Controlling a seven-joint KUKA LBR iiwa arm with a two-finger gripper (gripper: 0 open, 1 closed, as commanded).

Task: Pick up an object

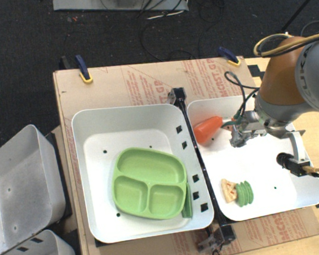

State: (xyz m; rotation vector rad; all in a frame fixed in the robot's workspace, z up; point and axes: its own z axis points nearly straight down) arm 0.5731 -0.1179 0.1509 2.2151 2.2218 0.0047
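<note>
Bench front: at 6 o'clock you have a black clamp [216, 238] on the cardboard bench top [137, 75], just below the seam where the two bins meet.
Spare tubs: at 8 o'clock, off the bench's left edge, you see two grey-white tubs [15, 179], one above the other in the picture.
Left bin: the left bin [85, 126] holds a green divided plate [149, 183] with three wells, lying flat toward the bin's 5 o'clock corner.
Right bin, near part: in the right bin [303, 197], at about 7 o'clock, a green ridged toy [244, 193] lies touching a small tan piece [229, 190] on its left.
Right bin, far part: an orange carrot-shaped toy [207, 128] lies at 10 o'clock, against the divider [190, 143], its blunt end pointing toward the gripper.
Gripper: you find the gripper [241, 138] just right of the orange toy, low over the bin floor; whether its fingers are spread or pressed together, you cannot tell, and nothing shows between them.
Arm: the grey arm [316, 79] with its orange band [276, 78] comes in from 3 o'clock, cables looping over it.
Bench back: two yellow-and-blue clips [84, 72] sit on the far edge at 11 and 1 o'clock.
Floor: dark carpet [20, 42] with cables lies beyond.
</note>
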